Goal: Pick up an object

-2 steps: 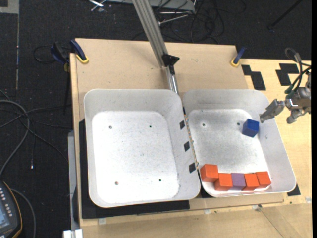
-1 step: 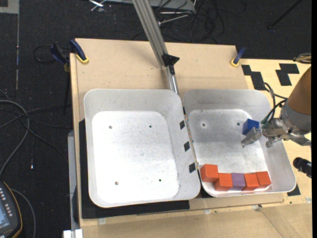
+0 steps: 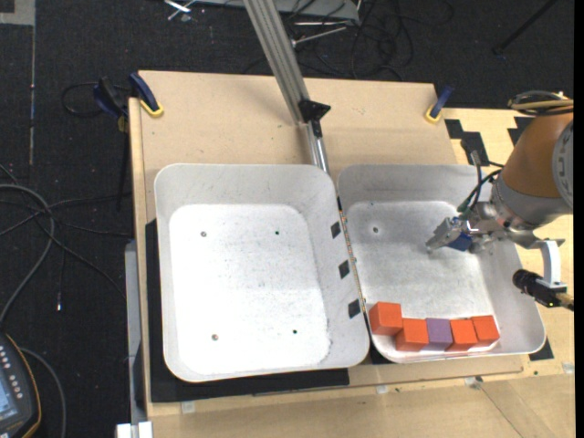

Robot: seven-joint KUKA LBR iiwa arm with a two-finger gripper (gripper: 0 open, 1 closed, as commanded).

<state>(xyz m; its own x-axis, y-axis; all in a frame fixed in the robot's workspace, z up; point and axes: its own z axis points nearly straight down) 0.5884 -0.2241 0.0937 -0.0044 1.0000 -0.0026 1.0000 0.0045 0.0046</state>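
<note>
Both shallow bins, the left bin (image 3: 182, 199) and the right bin (image 3: 401, 185), look like white moulded plastic, faintly speckled and scuffed. The surface (image 3: 228, 121) beneath reads as matt, pale wood board. The blocks (image 3: 433, 329) appear smooth and matt. The claw (image 3: 447, 237) looks like dull grey metal. The slanting pole (image 3: 274, 44) has a brushed metal sheen.

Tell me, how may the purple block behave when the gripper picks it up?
The purple block looks rigid with flat faces, so it probably will not roll or bend. It sits tightly between orange blocks against the right bin's wall, so the fingers may lack room. It seems small, so likely light.
</note>
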